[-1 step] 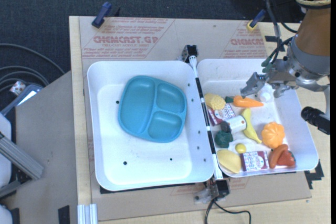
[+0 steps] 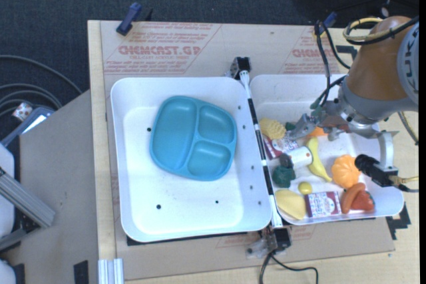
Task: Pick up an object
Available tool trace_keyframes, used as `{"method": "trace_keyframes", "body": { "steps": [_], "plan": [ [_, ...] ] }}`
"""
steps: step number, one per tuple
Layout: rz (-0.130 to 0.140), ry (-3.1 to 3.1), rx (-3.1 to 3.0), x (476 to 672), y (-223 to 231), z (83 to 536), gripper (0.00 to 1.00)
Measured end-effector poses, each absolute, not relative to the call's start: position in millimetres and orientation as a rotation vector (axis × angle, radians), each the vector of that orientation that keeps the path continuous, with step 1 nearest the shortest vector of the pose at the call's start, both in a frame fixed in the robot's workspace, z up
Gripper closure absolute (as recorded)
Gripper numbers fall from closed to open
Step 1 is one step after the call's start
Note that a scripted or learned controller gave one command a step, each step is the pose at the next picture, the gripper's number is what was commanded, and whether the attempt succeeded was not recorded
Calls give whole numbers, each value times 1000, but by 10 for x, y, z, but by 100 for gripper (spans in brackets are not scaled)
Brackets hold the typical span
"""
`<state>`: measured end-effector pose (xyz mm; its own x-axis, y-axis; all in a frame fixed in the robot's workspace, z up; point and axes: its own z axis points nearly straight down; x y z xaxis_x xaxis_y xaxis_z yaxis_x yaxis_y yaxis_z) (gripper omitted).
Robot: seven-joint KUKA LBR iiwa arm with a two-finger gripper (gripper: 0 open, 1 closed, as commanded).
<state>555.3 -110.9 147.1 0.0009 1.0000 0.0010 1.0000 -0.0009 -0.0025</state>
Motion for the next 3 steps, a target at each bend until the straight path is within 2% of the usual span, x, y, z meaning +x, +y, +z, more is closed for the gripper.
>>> {"method": "trace_keyframes", "body": {
  "steps": [1, 2, 3],
  "plan": [
    [1, -2221, -2220, 6389, -1171, 840, 0],
    [-3, -2223, -2223, 6399, -1171, 950, 100],
    [-2, -2222, -2223, 6398, -1171, 948, 0]
  ]
}}
